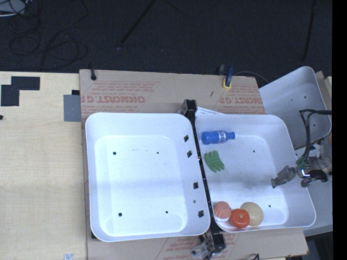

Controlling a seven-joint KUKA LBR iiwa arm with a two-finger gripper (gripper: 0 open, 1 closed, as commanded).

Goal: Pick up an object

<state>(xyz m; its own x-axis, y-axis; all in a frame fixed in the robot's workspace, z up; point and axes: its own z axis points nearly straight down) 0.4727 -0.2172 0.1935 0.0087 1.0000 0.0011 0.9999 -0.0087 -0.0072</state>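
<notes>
camera view, looking down at a slant on both bins. left bin (pixel 97 145) bare white, right bin (pixel 282 129) carrying the lot: blue bottle (pixel 218 137) lying on its side near the far wall, cap toward the right; green knobbly piece (pixel 213 161) just below it, close to the divider; pink-white round thing (pixel 222 210), orange-red round thing (pixel 239 218) and pale tan ball (pixel 252 213) packed together in the near corner, touching or very nearly so.

gripper (pixel 293 175) at the right rim of the right bin, low over bare floor, well apart from every object. nothing between the fingers; how wide they stand, cannot tell, too small and dark against the wiring.

judged stage: approach, no target reached. best bet probably the blue bottle or the green piece, each lying clear of neighbours. for the bottle, worth closing across the narrow body, not along its length, and centred, since liable to roll. corner cluster riskier: crowded against wall and each other, little room for a finger either side. descend straight, close only once seated.
</notes>
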